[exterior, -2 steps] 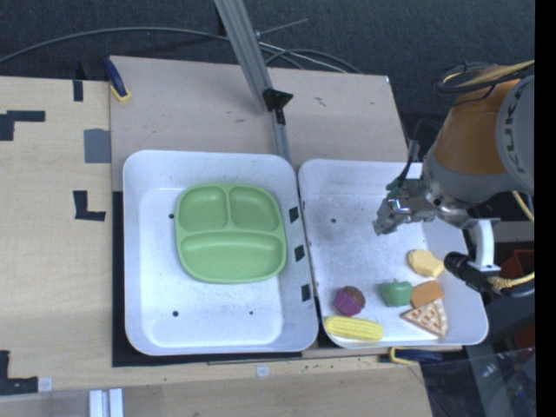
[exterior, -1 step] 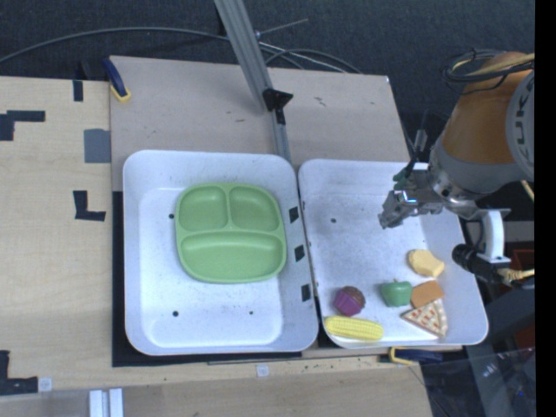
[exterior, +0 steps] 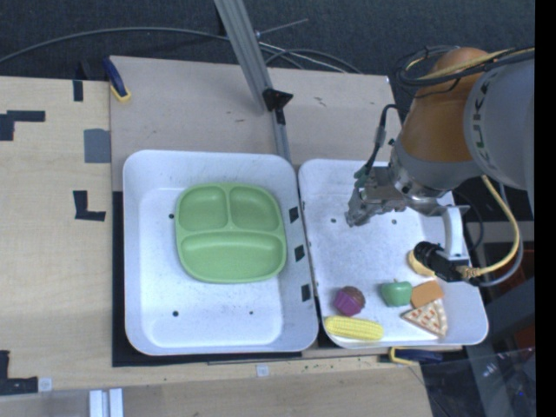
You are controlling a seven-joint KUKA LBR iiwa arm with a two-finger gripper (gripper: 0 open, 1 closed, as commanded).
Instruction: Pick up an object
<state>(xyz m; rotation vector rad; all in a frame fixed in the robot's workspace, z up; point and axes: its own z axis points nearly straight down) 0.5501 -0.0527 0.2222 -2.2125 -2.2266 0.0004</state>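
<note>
white plastic bins sit side by side on the bench, and the toys crowd the near edge of the right bin [exterior: 347,189]: a purple fruit [exterior: 350,300], a corn [exterior: 354,327], a green toy [exterior: 396,293] and a pizza slice [exterior: 426,317] with an orange piece [exterior: 426,293] touching its top. any of them would serve for the pick. the gripper [exterior: 358,214] hangs over the bare far part of that bin, well apart from the toys, so it looks to be between moves rather than set for a grasp. its fingers point down and nothing sits between them; i cannot tell whether they are spread or closed. the left bin [exterior: 148,233] holds a green tray [exterior: 230,233] with three compartments. the toys lie close together near the bin wall, which i judge could crowd the fingers. a slanted metal post [exterior: 248,46] stands behind the bins, clear of the arm.
</note>
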